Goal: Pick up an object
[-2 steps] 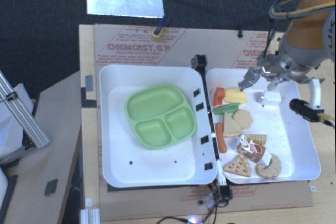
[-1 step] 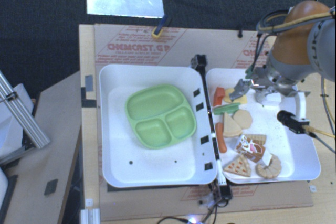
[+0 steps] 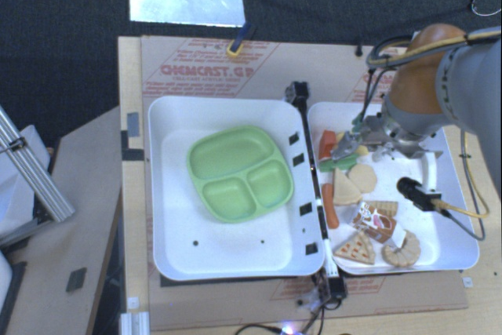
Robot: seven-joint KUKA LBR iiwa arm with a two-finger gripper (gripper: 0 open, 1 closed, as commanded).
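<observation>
One green item (image 3: 339,162) lies directly beneath the pincer (image 3: 351,147).

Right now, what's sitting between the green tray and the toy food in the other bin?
In the camera view, bare white bin floor, then the black-clipped divider where both bins' walls meet, separates the green tray from the toy food.

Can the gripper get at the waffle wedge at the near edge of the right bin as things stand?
Probably yes. The waffle wedge lies flat and uncovered, with a carton and cookie close beside it. The gripper is over the far end of that bin.
</observation>
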